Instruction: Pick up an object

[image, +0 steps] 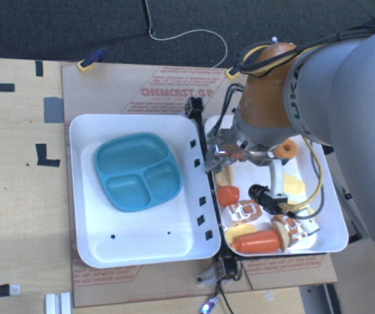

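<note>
The pick looked barely begun: the claw [221,153] hung over the right bin's [328,231] left side, open or closed I could not tell, the small red toy [227,195] lying near it, unlifted.

The grey arm [344,97] is reaching in from the right of the camera view and bending downward at the orange band [266,93] above the wrist. The gripper [221,161] is pointing steeply down beneath the wrist, which is largely hiding it.
</note>
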